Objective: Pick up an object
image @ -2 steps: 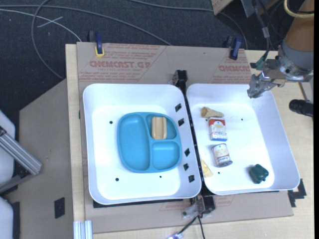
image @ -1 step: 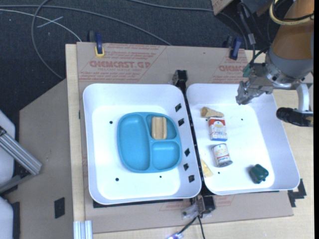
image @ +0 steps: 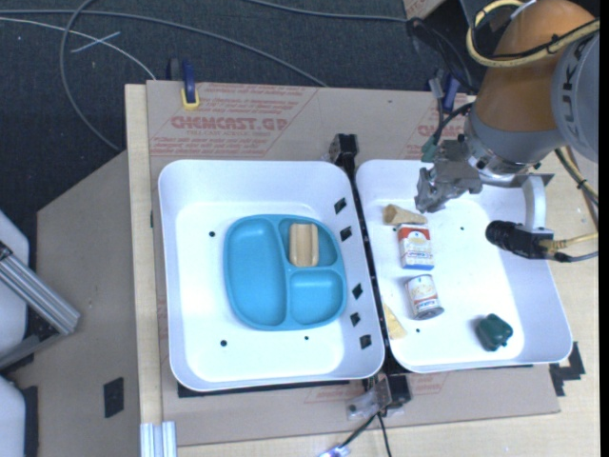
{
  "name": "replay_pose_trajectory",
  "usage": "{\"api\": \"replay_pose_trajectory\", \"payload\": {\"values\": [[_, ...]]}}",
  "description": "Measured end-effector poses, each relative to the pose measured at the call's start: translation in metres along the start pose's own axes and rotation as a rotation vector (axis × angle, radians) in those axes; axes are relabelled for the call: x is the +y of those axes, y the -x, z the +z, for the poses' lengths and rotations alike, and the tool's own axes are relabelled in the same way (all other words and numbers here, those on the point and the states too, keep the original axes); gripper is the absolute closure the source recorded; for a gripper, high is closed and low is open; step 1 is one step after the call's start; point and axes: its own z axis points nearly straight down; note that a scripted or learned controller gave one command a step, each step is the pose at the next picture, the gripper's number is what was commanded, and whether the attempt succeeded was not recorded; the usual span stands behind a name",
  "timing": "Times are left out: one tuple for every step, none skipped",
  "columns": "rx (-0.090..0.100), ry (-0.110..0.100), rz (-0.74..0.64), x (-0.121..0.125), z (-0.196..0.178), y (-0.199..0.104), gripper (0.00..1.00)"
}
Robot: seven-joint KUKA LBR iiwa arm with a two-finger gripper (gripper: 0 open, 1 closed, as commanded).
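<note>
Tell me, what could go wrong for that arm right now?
The gripper hangs over the right bin's top, close to a tan wedge and a small carton lying side by side; it might nudge both and grab neither. The can lies on its side and could roll if bumped. The green piece sits near the rim, awkward to reach.

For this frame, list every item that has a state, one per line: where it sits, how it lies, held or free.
pincer: low over the right bin's far left part, nothing visibly held.
blue divided tray: flat in the left bin.
tan block: in the tray's upper right compartment.
small red-and-white carton: lying flat, free.
small can: on its side, free.
dark green object: near right bin's front right corner, free.
</note>
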Motion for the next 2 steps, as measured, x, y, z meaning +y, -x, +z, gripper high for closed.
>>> {"api": "replay_pose_trajectory", "payload": {"values": [[0.000, 0.001, -0.001, -0.022, -0.006, -0.055, 1.00], [0.000, 0.001, -0.001, -0.039, -0.014, -0.106, 1.00]]}}
